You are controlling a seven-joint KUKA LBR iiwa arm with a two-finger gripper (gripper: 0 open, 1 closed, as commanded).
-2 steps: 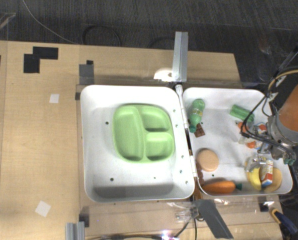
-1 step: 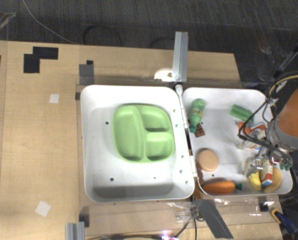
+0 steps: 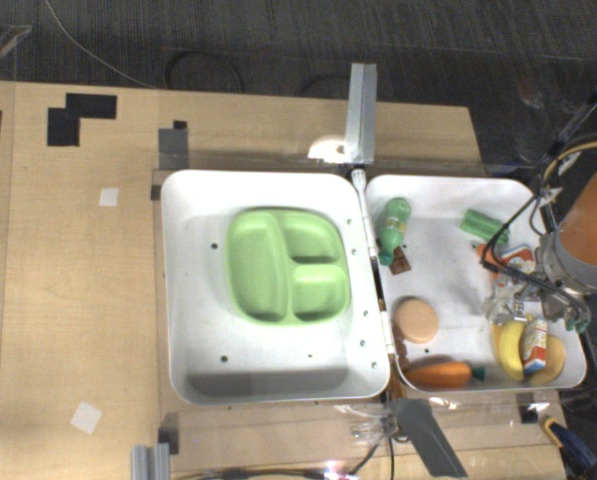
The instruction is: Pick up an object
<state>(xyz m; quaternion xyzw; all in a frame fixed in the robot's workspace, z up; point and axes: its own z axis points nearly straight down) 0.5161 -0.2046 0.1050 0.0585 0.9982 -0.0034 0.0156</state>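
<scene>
Nearest you, along the front wall of the right bin (image 3: 448, 190), you have a carrot (image 3: 441, 374) lying flat with its green end pointing right, and beside it in the front right corner a banana (image 3: 510, 349) with a small bottle (image 3: 537, 349) against it. Your arm (image 3: 588, 230) comes in from the right edge, its orange band above the wrist, bent down so the gripper (image 3: 513, 303) hangs just above the banana; you cannot tell how its jaws stand. Left of that sits a round tan bun (image 3: 416, 320). Further back you see a green bottle (image 3: 392, 222) near the dividing wall and a green block (image 3: 483, 225). The left bin (image 3: 193, 298) holds a green divided tray (image 3: 285, 265).
</scene>
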